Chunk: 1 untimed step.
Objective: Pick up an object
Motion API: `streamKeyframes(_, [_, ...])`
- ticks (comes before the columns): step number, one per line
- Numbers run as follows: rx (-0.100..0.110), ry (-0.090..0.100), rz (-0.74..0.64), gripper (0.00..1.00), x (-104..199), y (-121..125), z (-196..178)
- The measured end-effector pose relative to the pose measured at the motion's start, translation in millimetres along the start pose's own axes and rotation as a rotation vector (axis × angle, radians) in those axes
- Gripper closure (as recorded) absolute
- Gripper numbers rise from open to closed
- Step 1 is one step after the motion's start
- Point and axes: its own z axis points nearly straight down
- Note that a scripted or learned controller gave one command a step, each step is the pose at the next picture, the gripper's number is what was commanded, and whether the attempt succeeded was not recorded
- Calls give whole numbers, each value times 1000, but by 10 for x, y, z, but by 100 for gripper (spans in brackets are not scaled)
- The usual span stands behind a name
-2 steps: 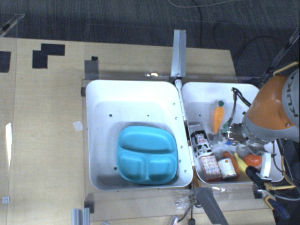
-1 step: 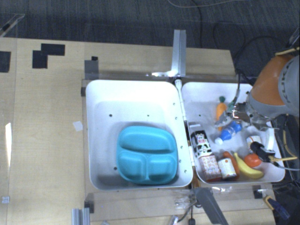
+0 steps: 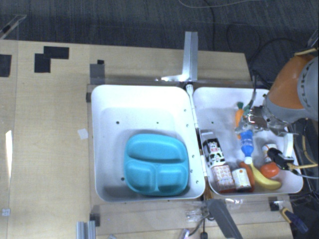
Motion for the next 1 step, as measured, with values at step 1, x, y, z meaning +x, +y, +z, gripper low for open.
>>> streamKeyframes(1, [13, 1, -162, 100, 1011, 60, -1164])
